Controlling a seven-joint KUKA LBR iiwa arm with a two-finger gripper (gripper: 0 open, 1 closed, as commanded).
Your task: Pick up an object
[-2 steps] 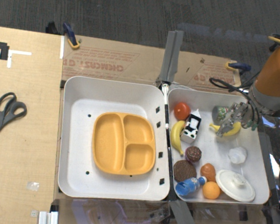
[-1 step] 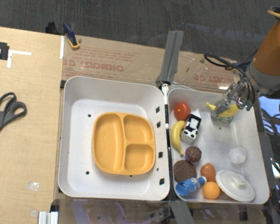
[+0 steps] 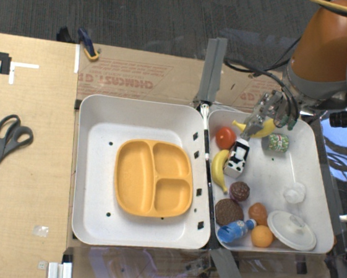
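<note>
Looking down at a slant on a tan surface [image 3: 17,198] with two white bins side by side. The left bin [image 3: 88,175], in the middle of the frame, holds a yellow divided plate [image 3: 153,178]. Scissors [image 3: 2,144] lie on the surface at the left edge.

The right bin [image 3: 306,175] is crowded. Along its left wall, from top to bottom: a red ball [image 3: 225,136], a banana [image 3: 219,169], a black-and-white toy [image 3: 237,158] just beside the banana, a small brown ball [image 3: 239,190], a larger brown ball [image 3: 229,211] and a blue toy [image 3: 232,232]. Two orange balls [image 3: 258,212] sit near the lower middle, with a white lid [image 3: 292,230] at the lower right. A green patterned ball [image 3: 277,143] lies near the top.

The arm [image 3: 324,49] enters from the upper right of the frame. Its pincer [image 3: 264,117] hangs over the top of the right bin, right at a small yellow object [image 3: 261,130] that lies just left of the green ball. Whether the pincer is spread, or pinching the yellow object, cannot be told; the metal parts overlap it.
</note>
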